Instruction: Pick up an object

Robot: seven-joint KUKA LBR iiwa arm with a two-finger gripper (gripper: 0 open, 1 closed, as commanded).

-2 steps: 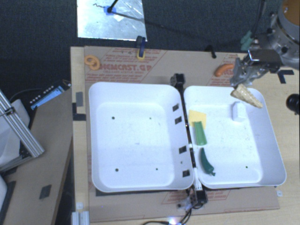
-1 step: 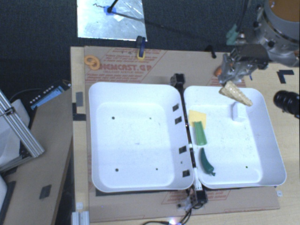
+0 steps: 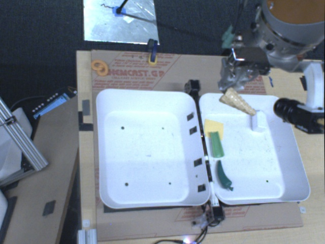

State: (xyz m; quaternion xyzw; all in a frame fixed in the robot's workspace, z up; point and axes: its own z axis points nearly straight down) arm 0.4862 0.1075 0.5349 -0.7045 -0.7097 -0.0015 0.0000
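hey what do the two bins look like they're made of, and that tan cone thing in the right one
The left bin and the right bin look like thin moulded white plastic, semi-matte: rounded corners, soft sheen, raised lips. The tan cone, lying near the right bin's far rim, has a dull, rough-looking surface, possibly foam, wood or textured plastic; the view is too coarse to settle it.

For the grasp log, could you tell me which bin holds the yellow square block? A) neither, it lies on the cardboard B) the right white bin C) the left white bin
B: the yellow square block lies inside the right white bin, near its left wall.
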